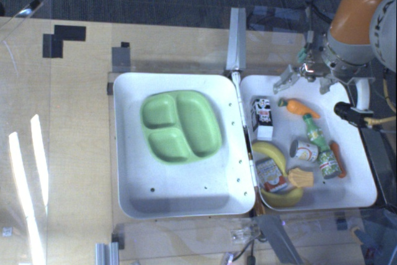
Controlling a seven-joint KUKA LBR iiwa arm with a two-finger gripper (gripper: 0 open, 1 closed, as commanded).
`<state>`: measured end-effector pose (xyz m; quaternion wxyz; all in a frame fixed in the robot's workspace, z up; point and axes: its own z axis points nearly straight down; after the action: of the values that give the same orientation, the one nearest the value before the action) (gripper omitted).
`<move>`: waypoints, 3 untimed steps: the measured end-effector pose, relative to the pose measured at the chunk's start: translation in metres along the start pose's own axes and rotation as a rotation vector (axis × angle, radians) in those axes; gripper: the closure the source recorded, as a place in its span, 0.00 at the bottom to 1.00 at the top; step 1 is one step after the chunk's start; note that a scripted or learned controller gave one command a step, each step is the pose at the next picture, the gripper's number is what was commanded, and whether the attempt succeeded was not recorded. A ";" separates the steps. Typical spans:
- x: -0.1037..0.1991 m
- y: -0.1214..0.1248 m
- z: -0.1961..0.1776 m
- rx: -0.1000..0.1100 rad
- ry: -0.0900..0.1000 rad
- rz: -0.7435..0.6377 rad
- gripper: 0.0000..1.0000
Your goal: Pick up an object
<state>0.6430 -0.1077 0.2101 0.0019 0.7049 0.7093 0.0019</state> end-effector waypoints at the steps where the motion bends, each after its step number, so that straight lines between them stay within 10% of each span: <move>1: -0.057 -0.020 0.123 -0.002 -0.001 0.084 0.00; 2: -0.068 0.001 0.122 -0.003 -0.001 0.059 0.00; 3: -0.067 0.002 0.109 -0.004 -0.002 0.054 1.00</move>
<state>0.6461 -0.1746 0.1009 0.0037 0.7238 0.6900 0.0026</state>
